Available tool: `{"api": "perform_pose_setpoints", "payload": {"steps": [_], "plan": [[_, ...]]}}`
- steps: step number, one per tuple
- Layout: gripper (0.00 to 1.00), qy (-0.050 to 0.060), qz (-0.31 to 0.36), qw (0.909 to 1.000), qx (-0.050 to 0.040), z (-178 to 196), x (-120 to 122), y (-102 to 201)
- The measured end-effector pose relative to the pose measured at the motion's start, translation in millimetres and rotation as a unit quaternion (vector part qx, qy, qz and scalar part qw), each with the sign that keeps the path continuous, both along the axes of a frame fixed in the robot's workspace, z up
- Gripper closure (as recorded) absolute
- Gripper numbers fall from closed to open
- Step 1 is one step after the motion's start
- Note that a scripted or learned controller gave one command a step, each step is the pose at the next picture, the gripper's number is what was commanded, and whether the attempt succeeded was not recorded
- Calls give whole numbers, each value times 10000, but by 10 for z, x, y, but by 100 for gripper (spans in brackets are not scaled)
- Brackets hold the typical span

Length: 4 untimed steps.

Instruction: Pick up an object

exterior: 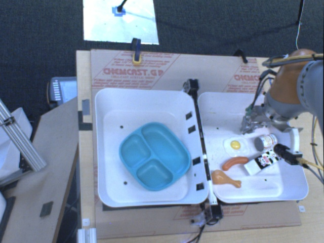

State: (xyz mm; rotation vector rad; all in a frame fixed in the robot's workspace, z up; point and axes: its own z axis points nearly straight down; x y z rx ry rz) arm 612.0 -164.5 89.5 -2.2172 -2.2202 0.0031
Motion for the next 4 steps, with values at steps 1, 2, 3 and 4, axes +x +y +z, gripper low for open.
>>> {"api": "perform_pose_setpoints", "payload": {"steps": [1, 2, 3, 4], "plan": [[100, -25, -9, 10000, -9, 413, -26, -38], [100, -26, 15, 10000, -9, 819, 27, -29], [100, -27, 20, 10000, -10, 1227, 83, -46], [100, -2, 42, 10000, 7, 1212, 16, 517]]}}
